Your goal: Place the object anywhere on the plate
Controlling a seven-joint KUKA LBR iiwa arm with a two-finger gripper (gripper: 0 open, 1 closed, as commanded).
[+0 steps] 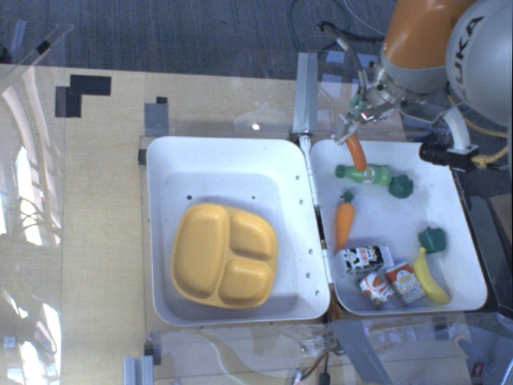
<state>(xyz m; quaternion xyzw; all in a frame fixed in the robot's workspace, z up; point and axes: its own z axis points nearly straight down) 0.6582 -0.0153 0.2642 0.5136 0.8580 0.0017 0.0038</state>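
A yellow plate [224, 254] with three compartments lies in the left bin [160, 215]. My gripper [351, 134] hangs over the far left corner of the right bin [457, 215]. It is shut on the upper end of an orange-red sausage-shaped object [356, 155]. That object dangles at a slant, and its lower end hangs just over a green bottle [366, 175] lying in the bin. The plate is well to the left of and nearer than the gripper.
The right bin also holds a carrot [344, 222], a dark green piece [401, 186], a green pepper [431, 240], a banana [430, 277], a milk carton [362, 257] and two small cartons [389, 285]. A metal divider [304, 95] stands between the bins at the back.
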